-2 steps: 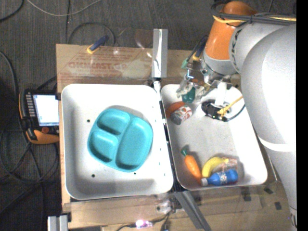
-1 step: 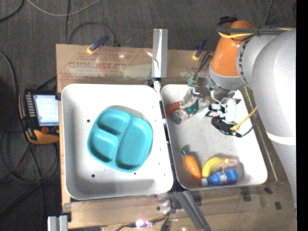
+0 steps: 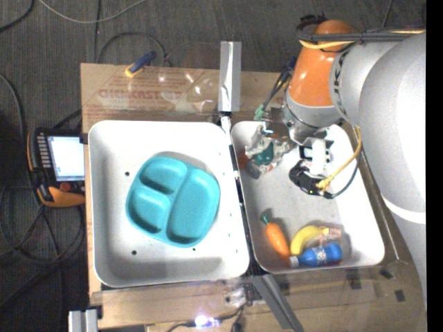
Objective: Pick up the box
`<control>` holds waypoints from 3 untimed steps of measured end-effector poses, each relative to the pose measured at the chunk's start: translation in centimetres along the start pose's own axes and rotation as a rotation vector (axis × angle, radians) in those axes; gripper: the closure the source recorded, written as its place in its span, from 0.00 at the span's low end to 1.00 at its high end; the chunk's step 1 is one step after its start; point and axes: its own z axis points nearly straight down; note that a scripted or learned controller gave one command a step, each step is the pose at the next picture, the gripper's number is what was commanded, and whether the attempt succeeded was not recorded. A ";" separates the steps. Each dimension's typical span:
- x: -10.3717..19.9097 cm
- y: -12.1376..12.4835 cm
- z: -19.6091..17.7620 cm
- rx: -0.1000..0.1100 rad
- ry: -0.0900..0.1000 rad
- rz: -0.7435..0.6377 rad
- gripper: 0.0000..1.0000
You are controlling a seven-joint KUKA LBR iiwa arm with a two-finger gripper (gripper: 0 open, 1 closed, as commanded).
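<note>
Your grey arm's two-finger gripper point(image 3: 266, 151) hangs low over the right white bin's point(image 3: 360, 216) top-left corner, among small objects; grip indistinguishable. Judged: approach stage; confirm the box next.

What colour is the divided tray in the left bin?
Turquoise blue, seen plainly in the camera view: the tray lies in the left bin.

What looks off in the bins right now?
Nothing is spilled or damaged. The teal divided plate sits askew in the left bin. The carrot, banana and blue bottle crowd the right bin's near corner.
</note>
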 end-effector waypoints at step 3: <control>-3.4 2.8 0.0 0.001 -0.002 0.415 1.00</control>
